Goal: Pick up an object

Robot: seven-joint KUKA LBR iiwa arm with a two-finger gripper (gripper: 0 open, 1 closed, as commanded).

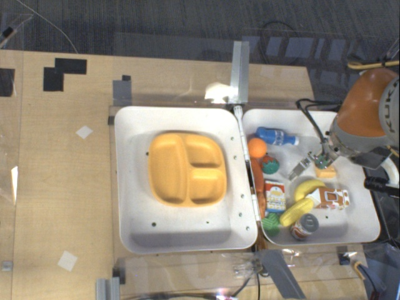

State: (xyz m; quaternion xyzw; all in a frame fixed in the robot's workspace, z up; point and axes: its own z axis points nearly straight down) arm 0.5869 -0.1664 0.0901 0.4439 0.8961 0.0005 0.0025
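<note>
Over the right bin [369, 227], my gripper [310, 162] hovers, fingers spread, holding nothing.
Approach step, I judge: next, descend onto the banana [299, 202] just below and close.

Yellow-orange compartmented plastic tray [186, 169] in white bin [134, 230]; yellow banana [299, 205], blue plastic bottle [275, 137], orange ball [257, 147].

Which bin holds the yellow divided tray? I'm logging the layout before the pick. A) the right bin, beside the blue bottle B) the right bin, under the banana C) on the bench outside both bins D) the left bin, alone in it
D: the yellow divided tray lies by itself in the left bin, while the banana and blue bottle lie in the right bin.
</note>
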